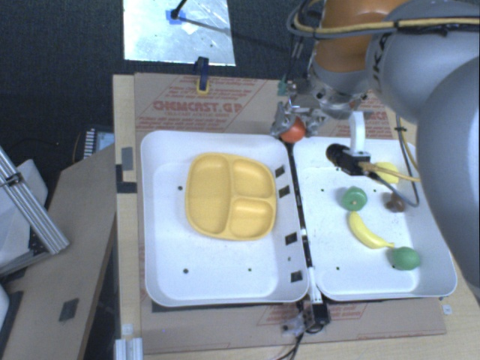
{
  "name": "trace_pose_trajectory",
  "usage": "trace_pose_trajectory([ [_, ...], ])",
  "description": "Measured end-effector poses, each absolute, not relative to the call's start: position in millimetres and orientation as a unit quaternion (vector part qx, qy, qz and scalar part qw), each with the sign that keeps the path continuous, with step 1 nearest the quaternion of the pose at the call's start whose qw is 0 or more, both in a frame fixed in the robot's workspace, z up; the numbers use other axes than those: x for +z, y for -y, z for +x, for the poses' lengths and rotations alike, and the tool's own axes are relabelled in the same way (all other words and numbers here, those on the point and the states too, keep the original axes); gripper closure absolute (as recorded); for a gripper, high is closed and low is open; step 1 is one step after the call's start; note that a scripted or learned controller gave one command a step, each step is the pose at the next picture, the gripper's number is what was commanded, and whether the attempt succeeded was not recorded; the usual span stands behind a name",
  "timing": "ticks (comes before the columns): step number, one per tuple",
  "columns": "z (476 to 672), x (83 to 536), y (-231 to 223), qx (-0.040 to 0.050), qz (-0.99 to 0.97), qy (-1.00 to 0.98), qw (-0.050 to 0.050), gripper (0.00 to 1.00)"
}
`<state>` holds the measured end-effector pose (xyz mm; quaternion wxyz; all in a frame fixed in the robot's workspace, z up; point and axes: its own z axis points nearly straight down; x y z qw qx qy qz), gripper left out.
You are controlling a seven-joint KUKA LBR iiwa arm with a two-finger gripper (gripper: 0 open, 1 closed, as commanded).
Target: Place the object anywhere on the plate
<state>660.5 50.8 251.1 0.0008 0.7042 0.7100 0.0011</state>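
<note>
Carrying an orange ball (293,132) pinched in the tool (292,123), poised above the bins' shared edge, bound leftward for the yellow divided plate (229,196).

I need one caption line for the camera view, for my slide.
Gripper shut on an orange object above the bins' far edge, yellow divided plate waiting in the left bin.

Robot lab: bench (127,201), twin bins (161,276)
</note>
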Motion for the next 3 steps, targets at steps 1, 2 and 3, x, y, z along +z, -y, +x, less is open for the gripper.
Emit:
trace_pose_trajectory([
  [1,659.2,228.3,-101.3,0.0004,0.704,-0.71,-0.001,1.0],
  [2,665.6,223.4,-154.9,0.0016,0.704,-0.71,0.0,1.0],
  [3,665.7,223.6,-151.5,0.0009,0.706,-0.709,0.0,0.0],
])
